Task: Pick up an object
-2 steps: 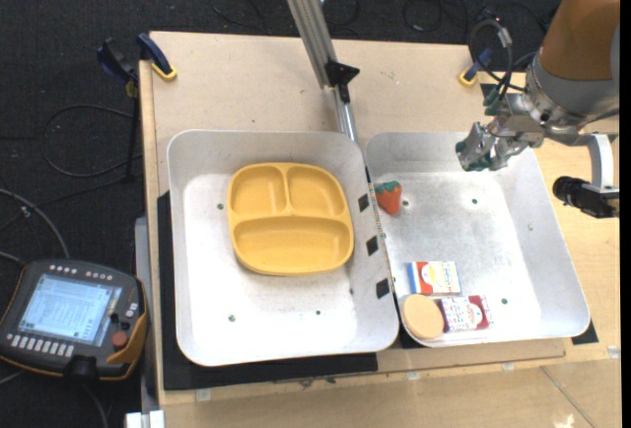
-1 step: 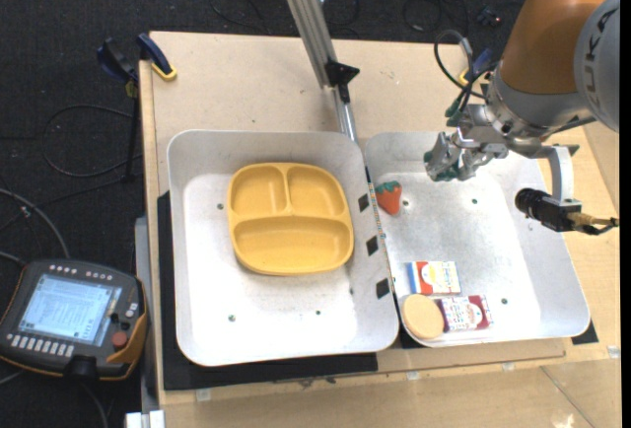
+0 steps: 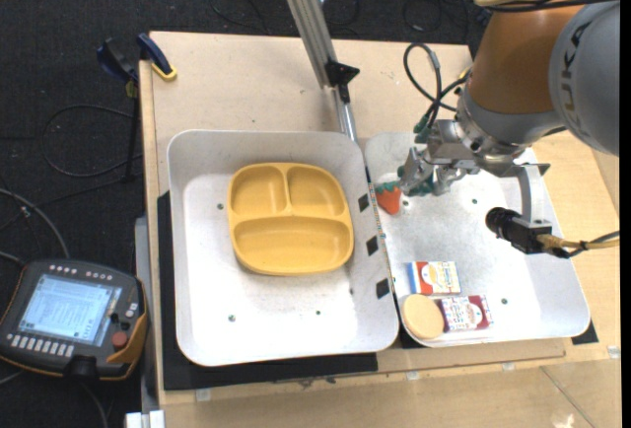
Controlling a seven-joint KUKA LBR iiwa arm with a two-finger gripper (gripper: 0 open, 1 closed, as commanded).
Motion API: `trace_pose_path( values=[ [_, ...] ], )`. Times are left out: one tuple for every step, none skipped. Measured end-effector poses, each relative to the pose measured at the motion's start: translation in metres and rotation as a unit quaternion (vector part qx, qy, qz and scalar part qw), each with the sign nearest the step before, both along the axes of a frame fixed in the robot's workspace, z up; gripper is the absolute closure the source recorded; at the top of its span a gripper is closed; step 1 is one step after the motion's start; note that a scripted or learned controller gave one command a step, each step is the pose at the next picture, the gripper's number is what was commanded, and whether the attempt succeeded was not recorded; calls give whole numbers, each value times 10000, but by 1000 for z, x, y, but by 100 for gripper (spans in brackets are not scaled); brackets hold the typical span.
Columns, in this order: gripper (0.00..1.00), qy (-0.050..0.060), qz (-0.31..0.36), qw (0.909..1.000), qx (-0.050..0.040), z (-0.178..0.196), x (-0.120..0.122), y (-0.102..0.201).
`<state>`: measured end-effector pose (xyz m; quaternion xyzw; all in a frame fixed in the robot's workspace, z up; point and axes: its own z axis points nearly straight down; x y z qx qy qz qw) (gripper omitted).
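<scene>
Round tan disc (image 3: 425, 318) and two small cartons (image 3: 435, 276) lie well below the jaws (image 3: 419, 175) | you see a small orange-red toy with a green top (image 3: 389, 196) just left of the jaws, at the right bin's (image 3: 552, 303) left wall | jaws state: you cannot tell | yellow divided tray (image 3: 290, 218) far left.

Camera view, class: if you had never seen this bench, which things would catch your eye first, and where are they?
The yellow divided tray stands out most, lying alone in the left bin. Next comes the grey and orange arm reaching in from the right, its hand low over the right bin close to a small orange carrot-like toy. Near that bin's front edge lie two small food boxes and a pale round disc.
</scene>
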<state>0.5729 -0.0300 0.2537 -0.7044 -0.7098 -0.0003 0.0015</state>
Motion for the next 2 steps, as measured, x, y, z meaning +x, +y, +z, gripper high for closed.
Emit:
trace_pose_path(
  values=[
    [100,1,1,10000,-1,4,-18,52],
    [100,4,1,10000,-3,5,-40,99]
  ],
)
